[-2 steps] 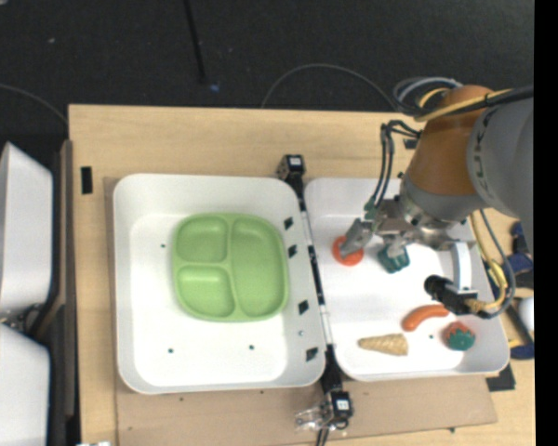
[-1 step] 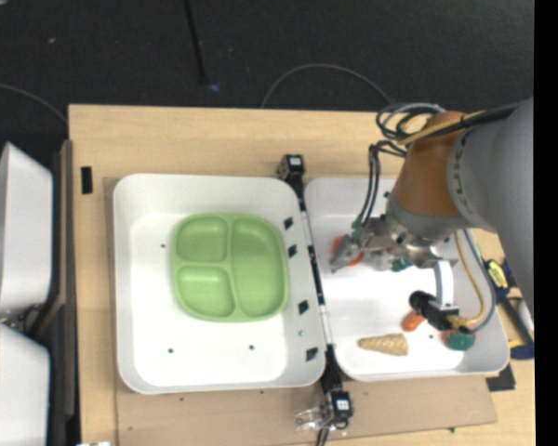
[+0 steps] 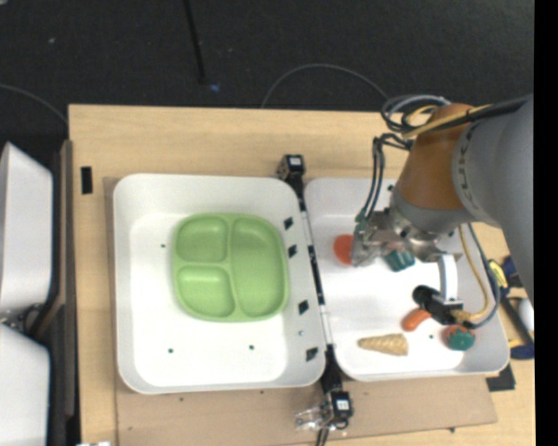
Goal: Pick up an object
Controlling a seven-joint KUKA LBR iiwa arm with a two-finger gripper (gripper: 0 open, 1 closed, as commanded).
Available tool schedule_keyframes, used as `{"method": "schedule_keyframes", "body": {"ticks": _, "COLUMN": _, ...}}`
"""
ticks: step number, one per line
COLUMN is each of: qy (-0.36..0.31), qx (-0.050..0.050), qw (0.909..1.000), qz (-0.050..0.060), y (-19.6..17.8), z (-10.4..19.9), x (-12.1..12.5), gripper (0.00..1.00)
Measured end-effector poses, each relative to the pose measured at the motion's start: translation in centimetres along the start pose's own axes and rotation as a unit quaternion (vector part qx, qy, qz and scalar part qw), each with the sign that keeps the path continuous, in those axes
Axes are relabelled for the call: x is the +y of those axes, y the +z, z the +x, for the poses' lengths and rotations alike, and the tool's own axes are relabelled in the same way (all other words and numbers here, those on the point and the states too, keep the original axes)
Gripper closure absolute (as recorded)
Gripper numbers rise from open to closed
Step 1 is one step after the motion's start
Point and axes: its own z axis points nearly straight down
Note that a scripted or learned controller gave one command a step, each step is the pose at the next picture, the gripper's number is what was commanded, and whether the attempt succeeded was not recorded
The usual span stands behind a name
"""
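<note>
Evidently nothing is lifted yet: my gripper (image 3: pixel 367 246) hangs near the left wall of the right bin (image 3: pixel 339 203), just beside the red object (image 3: pixel 342 246). How wide it gapes, I cannot tell.

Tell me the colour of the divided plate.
The divided plate is light green; camera view.

The hand (image 3: pixel 365 249) covers part of a red-orange thing (image 3: pixel 341 246) just at its left in the view, so its shape cannot be told. A teal thing (image 3: pixel 402 261) just right of the hand lies half under the wrist. The arm (image 3: pixel 465 170) hides the right bin (image 3: pixel 349 198) behind the hand. Below the hand, an orange thing (image 3: pixel 414 321) and a second teal thing (image 3: pixel 460 340) are too blurred to name. Well left of the hand, a white box (image 3: pixel 23 221) is cut off by the picture's edge.
</note>
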Motion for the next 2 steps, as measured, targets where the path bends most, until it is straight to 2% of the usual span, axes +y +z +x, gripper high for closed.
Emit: {"method": "schedule_keyframes", "body": {"ticks": 2, "qy": -0.005, "qx": -0.001, "qw": 1.0, "qz": -0.002, "y": -11.5, "z": -1.3, "x": 1.9, "gripper": 1.0}}
